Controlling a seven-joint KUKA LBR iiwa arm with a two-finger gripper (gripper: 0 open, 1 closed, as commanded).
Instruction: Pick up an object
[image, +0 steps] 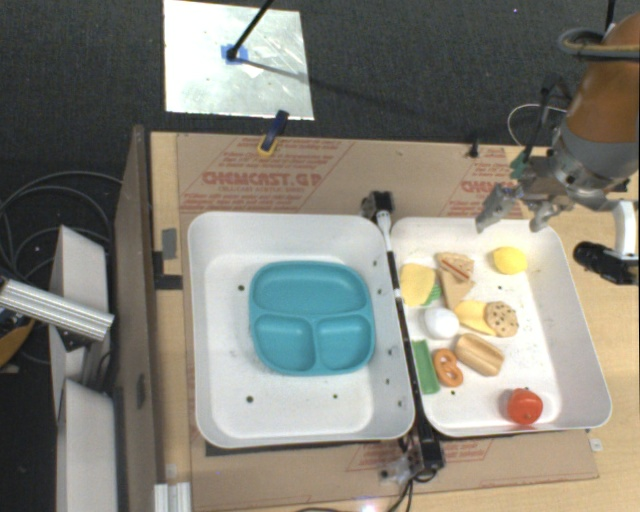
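My gripper (519, 210) hangs open above the far edge of the right bin (580, 330), with nothing between its fingers. Just below and in front of it lies a yellow lemon (510, 260). Further toy food is spread in that bin: a sandwich slice (455, 272), a yellow cheese wedge (418, 282), a white egg (440, 322), a cookie (501, 319), a bread roll (479, 354), a pretzel (448, 369), a green strip (424, 366) and a red tomato (524, 405).
The left bin (220, 300) holds a blue divided tray (311, 316). A black clamp (379, 207) sits at the far end of the ridge between the bins. Cables and a metal bar lie left of the bench.
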